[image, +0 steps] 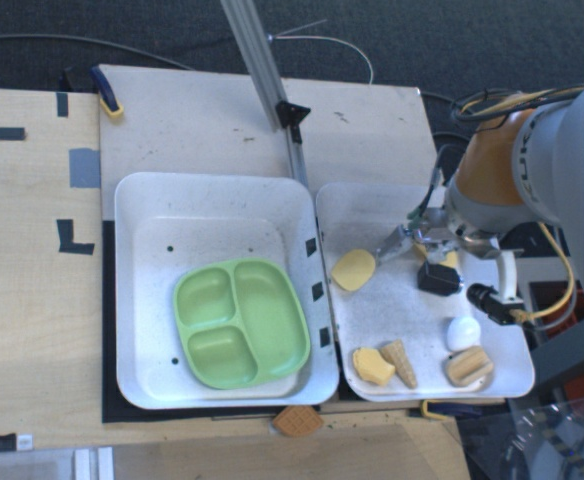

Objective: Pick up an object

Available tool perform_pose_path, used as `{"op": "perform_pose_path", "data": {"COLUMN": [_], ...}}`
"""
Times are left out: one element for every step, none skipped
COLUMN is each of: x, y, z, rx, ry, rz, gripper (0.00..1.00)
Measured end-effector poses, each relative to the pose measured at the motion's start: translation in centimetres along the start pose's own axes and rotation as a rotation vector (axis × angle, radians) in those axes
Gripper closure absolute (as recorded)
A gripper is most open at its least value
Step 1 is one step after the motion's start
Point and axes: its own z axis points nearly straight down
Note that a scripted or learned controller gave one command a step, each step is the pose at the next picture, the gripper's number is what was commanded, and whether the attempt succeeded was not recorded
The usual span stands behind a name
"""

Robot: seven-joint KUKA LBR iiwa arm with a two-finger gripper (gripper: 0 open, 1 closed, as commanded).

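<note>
Hovering over a round, pale yellow food piece point(353, 269), hand point(419, 236), grip state unclear.

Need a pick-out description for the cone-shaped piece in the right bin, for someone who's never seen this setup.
Find the right bin, the one without the green divided plate. Along its near edge lie three tan food pieces. The cone is the middle one, between a yellow lump and a bread-like roll; it alone is narrow, tapered and cross-hatched like a waffle cone.
</note>
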Motion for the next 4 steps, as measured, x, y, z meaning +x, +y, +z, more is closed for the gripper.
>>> {"op": "perform_pose_path", "data": {"x": [0.0,0.1,0.4,0.1], "y": [0.0,-0.1,-0.9,-0.6], "z": [2.6,1.7,-3.6,-7.9], "rx": [0.021,0.022,0.017,0.016], "ry": [0.01,0.01,0.01,0.01], "rz": [0.001,0.0,0.001,0.0], "gripper": [0.0,1.0,1.0,1.0]}}
